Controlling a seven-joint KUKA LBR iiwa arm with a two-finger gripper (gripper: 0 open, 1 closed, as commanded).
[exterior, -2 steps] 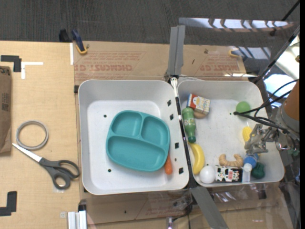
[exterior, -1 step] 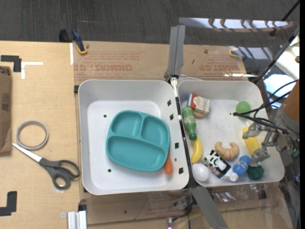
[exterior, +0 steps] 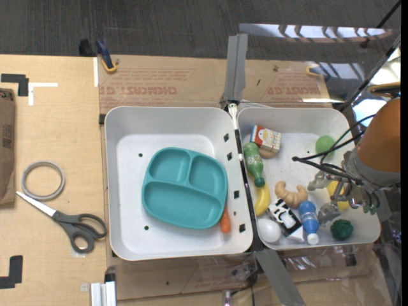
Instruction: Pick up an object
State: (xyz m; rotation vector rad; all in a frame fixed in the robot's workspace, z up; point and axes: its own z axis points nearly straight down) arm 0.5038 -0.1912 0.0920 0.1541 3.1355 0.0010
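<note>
Sitting side by side on the bench: two white bins, the left bin (exterior: 121,171) holding one teal divided plate (exterior: 185,188) with one small carrot (exterior: 225,222) just beside its right edge, the right bin (exterior: 299,116) crowding together one green bottle (exterior: 253,161), one banana (exterior: 261,198), one croissant (exterior: 291,193), one snack box (exterior: 266,139), one blue bottle (exterior: 308,218), one white egg (exterior: 269,230), one black-and-white block (exterior: 285,215), one light green ball (exterior: 324,144) and one dark green ball (exterior: 342,229). Hovering low at the right bin's right side, over something yellow: the gripper (exterior: 336,199), fingers impossible to read as spread or pressed together. Lying outside on the cardboard to the left: one pair of scissors (exterior: 67,222) and one roll of tape (exterior: 43,180).
</note>
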